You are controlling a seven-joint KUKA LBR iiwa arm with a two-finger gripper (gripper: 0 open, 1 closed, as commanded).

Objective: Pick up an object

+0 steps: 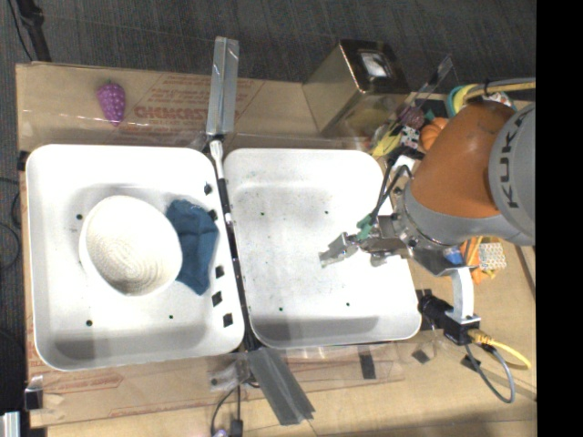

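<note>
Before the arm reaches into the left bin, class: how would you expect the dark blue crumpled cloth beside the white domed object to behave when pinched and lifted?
The dark blue crumpled cloth shows folds and an uneven outline, so it is probably floppy and would drape from a pinch rather than hold shape. It looks thin, so likely light. It rests against the white domed woven object, so pushing it may bunch it instead of sliding it.

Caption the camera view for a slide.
Claw over the right white bin; round cream woven hat and crumpled blue cloth lie in the left white bin.
</note>
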